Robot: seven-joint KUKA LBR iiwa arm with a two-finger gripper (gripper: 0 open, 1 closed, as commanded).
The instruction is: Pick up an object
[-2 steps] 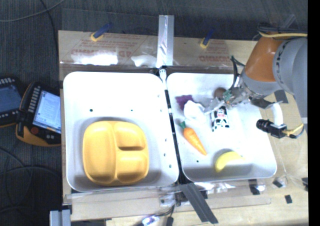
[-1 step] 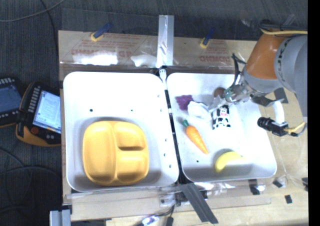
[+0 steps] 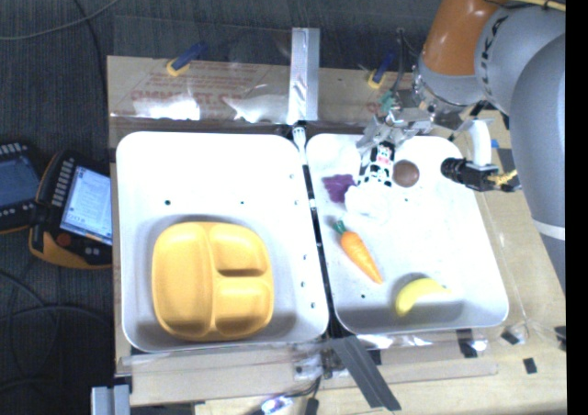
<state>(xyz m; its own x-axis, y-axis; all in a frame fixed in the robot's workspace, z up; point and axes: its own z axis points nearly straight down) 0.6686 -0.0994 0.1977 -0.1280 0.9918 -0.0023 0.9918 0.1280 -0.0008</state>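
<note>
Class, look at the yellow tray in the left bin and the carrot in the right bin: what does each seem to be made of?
The yellow tray looks like moulded plastic: one even colour, soft sheen, rounded compartments. The carrot is probably a plastic or rubber toy: flat, uniform orange with a tidy green top, though the view is too coarse to be sure.
</note>
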